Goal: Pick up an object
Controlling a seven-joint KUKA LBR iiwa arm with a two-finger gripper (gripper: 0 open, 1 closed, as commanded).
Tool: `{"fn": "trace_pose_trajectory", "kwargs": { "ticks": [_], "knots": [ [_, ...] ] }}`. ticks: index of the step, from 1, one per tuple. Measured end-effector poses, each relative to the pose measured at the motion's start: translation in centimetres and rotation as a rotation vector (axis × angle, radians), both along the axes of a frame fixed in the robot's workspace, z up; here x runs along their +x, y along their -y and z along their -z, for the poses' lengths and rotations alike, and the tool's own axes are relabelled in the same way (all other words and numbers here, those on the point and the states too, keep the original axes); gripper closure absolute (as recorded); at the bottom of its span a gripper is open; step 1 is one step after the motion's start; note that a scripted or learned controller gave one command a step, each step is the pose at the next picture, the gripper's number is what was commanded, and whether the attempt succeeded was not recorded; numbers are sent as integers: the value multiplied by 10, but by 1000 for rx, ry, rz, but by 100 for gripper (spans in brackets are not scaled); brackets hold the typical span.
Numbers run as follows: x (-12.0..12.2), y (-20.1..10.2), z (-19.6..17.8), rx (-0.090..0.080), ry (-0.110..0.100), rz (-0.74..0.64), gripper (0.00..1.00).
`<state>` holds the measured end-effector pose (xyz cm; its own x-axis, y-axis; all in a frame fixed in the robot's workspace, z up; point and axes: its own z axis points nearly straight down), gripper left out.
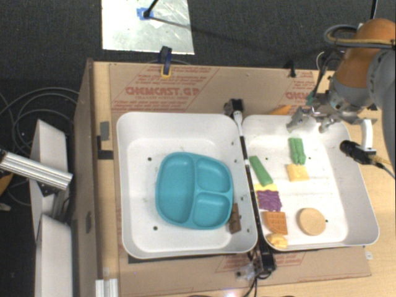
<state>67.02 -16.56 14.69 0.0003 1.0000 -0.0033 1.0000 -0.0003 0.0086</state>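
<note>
- Nearest me in the right bin lie a yellow piece, a waffle-like orange square and a tan round disc; the disc sits alone, so I'd pick that.
- Further back are a purple piece, a yellow block and two green sticks, more crowded.
- The gripper hovers at the bin's far rim, fingers spread and holding nothing; I'd come straight down, centred.
- The left bin holds a blue divided plate.

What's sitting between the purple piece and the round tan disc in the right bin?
In the camera view, the orange waffle-like piece lies between the purple piece and the round tan disc, slightly below their line.
</note>
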Motion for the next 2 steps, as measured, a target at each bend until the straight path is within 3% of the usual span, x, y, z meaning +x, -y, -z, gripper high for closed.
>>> {"fn": "trace_pose_trajectory", "kwargs": {
  "ticks": [1,2],
  "knots": [
    [-23,-24,66,5,-12,-5,0],
    [-41,-12,62,2,-9,0,0]
  ]
}}
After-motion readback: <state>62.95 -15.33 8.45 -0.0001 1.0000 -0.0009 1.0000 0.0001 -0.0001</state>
